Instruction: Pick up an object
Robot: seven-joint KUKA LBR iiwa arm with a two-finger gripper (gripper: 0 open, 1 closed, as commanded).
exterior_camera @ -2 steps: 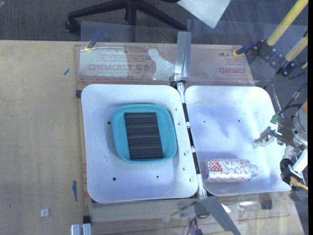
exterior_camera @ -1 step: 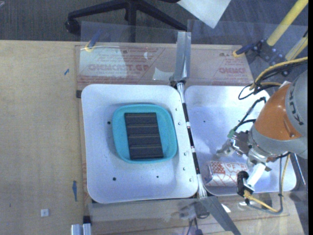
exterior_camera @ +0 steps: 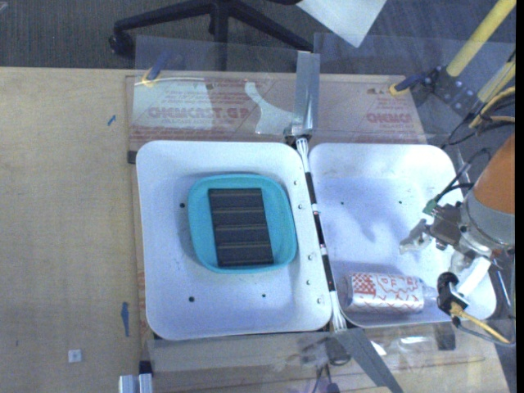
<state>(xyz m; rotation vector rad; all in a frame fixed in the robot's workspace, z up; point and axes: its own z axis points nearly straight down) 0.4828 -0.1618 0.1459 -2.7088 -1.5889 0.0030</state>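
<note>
A red-and-white patterned can point(exterior_camera: 386, 292) lies on its side along the front wall of the right bin point(exterior_camera: 368, 178). In the left bin point(exterior_camera: 164, 285) a teal square dish point(exterior_camera: 242, 222) holds a dark grey ribbed block point(exterior_camera: 240, 226). My gripper point(exterior_camera: 419, 239) hangs over the right bin's right side, a little above and to the right of the can and apart from it. The orange band of the arm point(exterior_camera: 498, 185) sits just behind it at the view's right edge.
A metal divider point(exterior_camera: 304, 97) and a cardboard sheet point(exterior_camera: 213, 113) lie behind the bins. Cables point(exterior_camera: 458, 305) trail under the wrist near the right bin's front right corner. An office chair base point(exterior_camera: 221, 15) stands on the floor beyond the bench.
</note>
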